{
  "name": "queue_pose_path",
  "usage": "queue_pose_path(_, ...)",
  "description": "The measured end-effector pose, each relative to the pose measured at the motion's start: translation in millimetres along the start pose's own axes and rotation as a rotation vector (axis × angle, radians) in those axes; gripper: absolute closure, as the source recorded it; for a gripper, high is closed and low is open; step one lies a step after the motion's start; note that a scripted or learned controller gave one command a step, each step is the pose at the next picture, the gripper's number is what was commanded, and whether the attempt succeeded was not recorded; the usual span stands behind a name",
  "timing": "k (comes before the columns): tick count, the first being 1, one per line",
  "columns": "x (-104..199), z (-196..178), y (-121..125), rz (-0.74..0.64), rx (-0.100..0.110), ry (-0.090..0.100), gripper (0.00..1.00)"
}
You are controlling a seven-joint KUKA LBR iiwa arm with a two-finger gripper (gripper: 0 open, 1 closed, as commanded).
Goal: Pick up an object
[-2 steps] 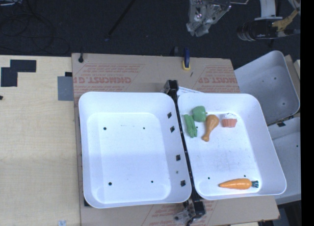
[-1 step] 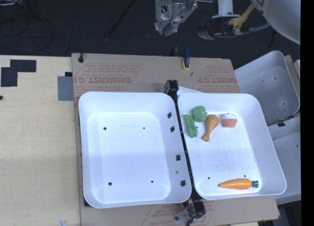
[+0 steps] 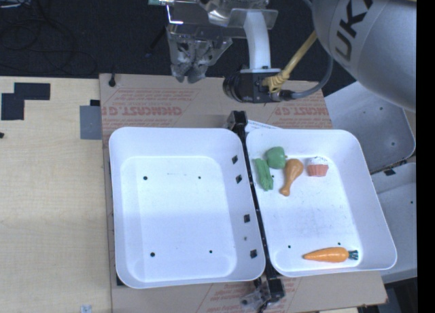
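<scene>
My gripper (image 3: 192,67) hangs high above the bench, over the cardboard behind the left bin (image 3: 129,143), with nothing between its fingers. The right bin (image 3: 370,189) holds several toy foods. A green pepper (image 3: 275,157) and a green pod (image 3: 263,173) lie near its back left. Beside them lies a tan chicken drumstick (image 3: 291,175), and a small pink and white cupcake (image 3: 317,166) stands to its right. An orange carrot (image 3: 329,255) lies near the front edge. All of these are well below and to the right of the gripper.
The two white bins sit side by side on a cardboard sheet (image 3: 163,104), joined by a black clip strip (image 3: 246,196). The grey arm (image 3: 367,20) reaches in from the upper right.
</scene>
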State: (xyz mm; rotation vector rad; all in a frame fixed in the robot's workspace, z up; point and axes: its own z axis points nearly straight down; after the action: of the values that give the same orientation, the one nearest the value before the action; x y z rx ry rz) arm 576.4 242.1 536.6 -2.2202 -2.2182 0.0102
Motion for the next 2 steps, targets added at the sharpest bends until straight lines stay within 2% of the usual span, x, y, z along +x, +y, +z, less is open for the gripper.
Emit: queue_pose_path(2, 5.2, -18.7, -1.3, -0.013, 0.007, -0.002, 1.0)
